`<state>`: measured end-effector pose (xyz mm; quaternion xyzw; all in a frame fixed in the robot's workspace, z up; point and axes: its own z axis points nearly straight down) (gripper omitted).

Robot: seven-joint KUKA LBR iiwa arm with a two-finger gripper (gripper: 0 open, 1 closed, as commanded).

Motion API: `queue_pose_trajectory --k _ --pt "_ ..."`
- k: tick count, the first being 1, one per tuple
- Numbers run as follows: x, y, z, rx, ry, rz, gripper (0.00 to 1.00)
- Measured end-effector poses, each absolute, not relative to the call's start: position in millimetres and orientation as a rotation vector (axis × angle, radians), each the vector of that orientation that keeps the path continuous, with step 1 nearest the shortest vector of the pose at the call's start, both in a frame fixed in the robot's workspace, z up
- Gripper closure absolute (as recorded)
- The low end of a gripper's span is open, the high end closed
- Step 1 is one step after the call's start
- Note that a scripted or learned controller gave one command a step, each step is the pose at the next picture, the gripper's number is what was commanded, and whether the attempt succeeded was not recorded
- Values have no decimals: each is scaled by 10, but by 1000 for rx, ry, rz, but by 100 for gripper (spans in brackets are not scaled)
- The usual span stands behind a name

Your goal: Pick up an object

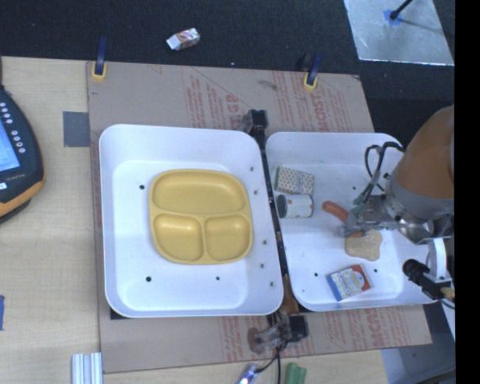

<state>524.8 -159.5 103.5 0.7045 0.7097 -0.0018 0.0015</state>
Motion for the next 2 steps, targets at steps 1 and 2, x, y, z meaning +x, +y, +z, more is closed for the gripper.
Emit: queue_pose_trajectory --k 1,2 --pt "5410 -1104 2267 2217 2227 0 100" --pt "5325 -510 2243 2217 2230 -4 100"
